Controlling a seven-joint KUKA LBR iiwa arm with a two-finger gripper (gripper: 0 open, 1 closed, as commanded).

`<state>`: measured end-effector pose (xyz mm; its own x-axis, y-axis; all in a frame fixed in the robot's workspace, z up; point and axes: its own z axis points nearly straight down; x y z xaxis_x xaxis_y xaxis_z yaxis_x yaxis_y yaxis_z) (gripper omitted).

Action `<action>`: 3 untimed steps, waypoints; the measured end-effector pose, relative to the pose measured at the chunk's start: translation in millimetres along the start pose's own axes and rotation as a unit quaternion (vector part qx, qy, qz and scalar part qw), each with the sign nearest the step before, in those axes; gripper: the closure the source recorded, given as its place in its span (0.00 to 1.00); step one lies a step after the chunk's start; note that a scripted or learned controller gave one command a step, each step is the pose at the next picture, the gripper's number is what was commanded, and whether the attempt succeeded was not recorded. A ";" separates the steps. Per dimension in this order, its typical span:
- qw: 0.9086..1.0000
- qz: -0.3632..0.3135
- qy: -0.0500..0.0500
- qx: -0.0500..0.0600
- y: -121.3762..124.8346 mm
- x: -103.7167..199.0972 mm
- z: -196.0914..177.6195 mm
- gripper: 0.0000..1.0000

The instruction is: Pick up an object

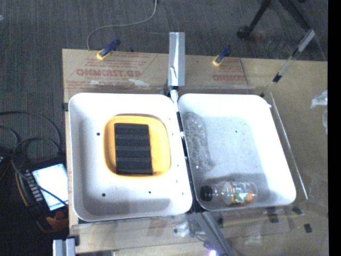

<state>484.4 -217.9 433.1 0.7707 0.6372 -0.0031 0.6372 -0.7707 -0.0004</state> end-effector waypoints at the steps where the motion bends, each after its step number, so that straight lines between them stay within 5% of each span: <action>1: 0.999 0.040 0.000 0.003 7.2 37.6 202.9 0.00; 2: 0.999 0.053 -0.001 0.002 -86.5 84.6 221.0 0.00; 3: 0.999 -0.046 0.000 0.001 -48.6 39.6 145.2 0.00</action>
<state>483.5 -155.5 287.8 0.7088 0.7054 -0.0032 0.7054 -0.7088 -0.0022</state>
